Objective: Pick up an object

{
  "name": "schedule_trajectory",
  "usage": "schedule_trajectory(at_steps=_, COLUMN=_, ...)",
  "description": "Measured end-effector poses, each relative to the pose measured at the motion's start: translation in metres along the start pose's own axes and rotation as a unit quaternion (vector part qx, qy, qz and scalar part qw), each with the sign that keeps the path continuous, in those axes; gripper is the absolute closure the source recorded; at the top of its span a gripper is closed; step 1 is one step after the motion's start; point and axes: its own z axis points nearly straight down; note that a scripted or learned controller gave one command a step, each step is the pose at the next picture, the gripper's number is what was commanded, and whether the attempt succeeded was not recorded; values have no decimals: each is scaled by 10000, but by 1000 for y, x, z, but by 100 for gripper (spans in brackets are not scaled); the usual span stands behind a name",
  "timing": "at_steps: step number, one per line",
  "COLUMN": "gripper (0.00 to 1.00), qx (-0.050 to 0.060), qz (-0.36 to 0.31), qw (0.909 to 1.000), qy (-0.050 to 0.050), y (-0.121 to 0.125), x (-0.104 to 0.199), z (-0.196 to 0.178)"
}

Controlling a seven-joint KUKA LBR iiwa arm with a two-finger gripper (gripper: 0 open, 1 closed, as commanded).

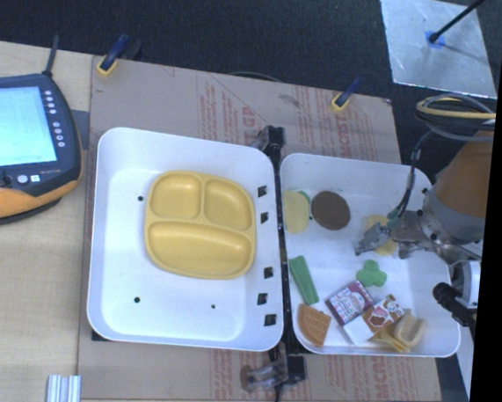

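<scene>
My gripper point(378, 241) hangs low over the right bin point(360, 173), near the middle of its right half. A small yellow item point(378, 224) lies right at the gripper, partly hidden by it, and I cannot tell whether they touch. Around it lie a brown round disc point(330, 209), a pale yellow slice point(296, 211), a green stick point(303, 279), a green leafy piece point(370, 273), a waffle wedge point(313, 324), two printed packets point(350, 302) and a tan bread piece point(406, 330).
The left bin point(120, 227) holds a yellow divided plate point(201, 224). A teach pendant point(18, 142) lies on the bench at the far left. The arm with its orange band point(465, 177) comes in over the right bin's right wall.
</scene>
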Motion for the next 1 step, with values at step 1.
schedule_trajectory(at_steps=1, gripper=0, qx=-46, qz=-6, qw=10000, qy=-7, y=86, x=-22, z=10)
